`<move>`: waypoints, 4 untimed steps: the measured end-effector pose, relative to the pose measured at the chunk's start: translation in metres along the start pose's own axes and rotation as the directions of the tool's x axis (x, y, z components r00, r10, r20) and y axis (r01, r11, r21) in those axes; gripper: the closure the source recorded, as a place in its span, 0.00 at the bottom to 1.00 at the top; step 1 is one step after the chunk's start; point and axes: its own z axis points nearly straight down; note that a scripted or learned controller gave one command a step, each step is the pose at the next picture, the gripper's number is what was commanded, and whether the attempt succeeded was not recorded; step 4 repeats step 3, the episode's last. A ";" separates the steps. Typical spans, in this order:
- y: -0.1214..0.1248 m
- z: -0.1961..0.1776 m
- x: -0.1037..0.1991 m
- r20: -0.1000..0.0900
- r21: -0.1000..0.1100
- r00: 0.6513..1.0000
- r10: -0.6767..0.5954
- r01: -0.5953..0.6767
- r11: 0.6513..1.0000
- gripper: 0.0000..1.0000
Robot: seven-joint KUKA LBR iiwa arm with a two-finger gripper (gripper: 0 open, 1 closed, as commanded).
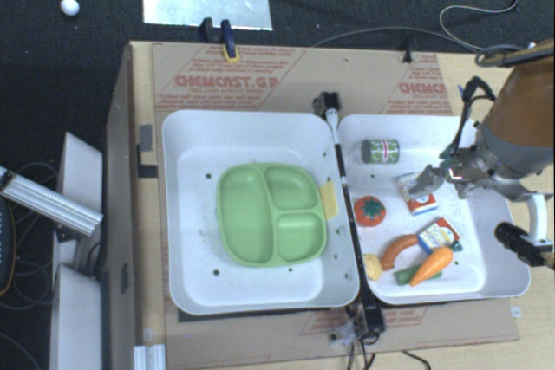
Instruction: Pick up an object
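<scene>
The right bin point(499, 277) holds several small items. A green can point(380, 151) lies on its side at the back. A red tomato point(370, 210) sits by the divider. At the front lie an orange-red sausage point(397, 248), a carrot point(431, 265) and a colourful carton point(437, 235). In the middle of the bin, a small red-and-white box point(422, 204) lies just below my gripper point(427, 180). The gripper hangs low over this bin, reaching in from the right. Nothing is visibly held in it.
The left bin point(195, 152) holds a green divided plate point(270, 213), with a yellow piece point(329, 199) at its right side. The divider point(345, 186) between the bins runs front to back. A black part of the arm point(519, 243) sits over the right bin's right edge.
</scene>
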 end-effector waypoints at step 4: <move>0.002 -0.015 0.058 0.000 -0.003 1.000 0.000 0.000 1.000 1.00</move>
